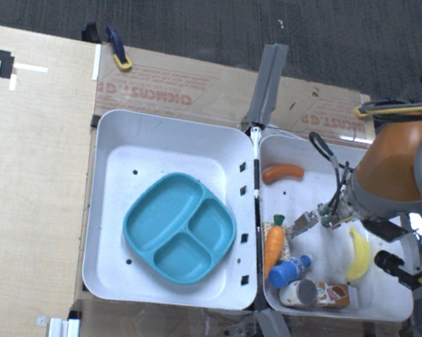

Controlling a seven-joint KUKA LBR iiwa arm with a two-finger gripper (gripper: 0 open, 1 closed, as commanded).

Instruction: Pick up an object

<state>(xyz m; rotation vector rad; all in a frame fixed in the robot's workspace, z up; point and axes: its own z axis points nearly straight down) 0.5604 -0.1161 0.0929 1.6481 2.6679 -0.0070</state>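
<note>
- You're looking at two bins [101, 210] of smooth white plastic with a soft sheen.
- Your divided plate [179, 228] is matt turquoise plastic.
- The counter [24, 142] shows pale wood grain, unpolished.
- The banana [359, 256], carrot [273, 249] and sausage [283, 173] look like glossy plastic.
- The arm's orange band [395, 157] shines smoothly.

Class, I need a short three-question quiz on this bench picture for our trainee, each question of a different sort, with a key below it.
1. True or false: the blue divided plate lies in the left bin.
2. Which thing lies nearest the gripper? A) carrot B) banana C) sausage
3. Fill in: the blue-capped bottle lies in the ____ bin.

Key: 1 true; 2 A; 3 right.
</note>
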